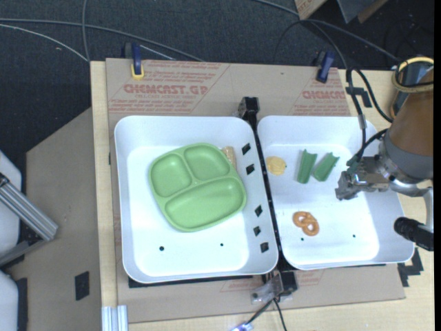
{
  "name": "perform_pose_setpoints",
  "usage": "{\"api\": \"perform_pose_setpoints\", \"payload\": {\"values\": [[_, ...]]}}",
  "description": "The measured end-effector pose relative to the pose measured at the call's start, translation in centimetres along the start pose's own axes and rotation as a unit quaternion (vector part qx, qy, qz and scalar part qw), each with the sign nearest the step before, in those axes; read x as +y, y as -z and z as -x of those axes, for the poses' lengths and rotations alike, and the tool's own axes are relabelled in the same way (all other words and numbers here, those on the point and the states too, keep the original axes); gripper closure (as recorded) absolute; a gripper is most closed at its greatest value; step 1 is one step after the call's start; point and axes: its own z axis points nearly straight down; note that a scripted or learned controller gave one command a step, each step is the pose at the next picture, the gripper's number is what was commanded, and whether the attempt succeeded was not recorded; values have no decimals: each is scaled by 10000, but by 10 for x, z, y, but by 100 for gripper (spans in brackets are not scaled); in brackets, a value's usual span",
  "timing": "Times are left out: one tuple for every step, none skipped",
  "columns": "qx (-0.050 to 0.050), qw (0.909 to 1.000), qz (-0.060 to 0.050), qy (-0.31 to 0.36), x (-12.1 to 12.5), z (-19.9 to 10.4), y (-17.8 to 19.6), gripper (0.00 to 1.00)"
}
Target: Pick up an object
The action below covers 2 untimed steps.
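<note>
Pretzel (306, 223), green pieces (316, 166), yellow chip (276, 165) in right bin (344, 250)

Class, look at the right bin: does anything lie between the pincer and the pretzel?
Nothing visible does. The pincer sits over bare white floor of the right bin; the pretzel lies to its lower left, and the green pieces lie off that path.

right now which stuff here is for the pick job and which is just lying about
For the job:
gripper
green pieces
pretzel
yellow round piece

Lying about:
green divided plate
blue clamps
cables
</note>
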Motion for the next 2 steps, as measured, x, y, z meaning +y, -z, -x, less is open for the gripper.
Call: {"api": "perform_pose_setpoints", "payload": {"values": [[10,10000,-4,25,14,-49,11,100],[13,10000,-10,27,23,-113,14,100]]}}
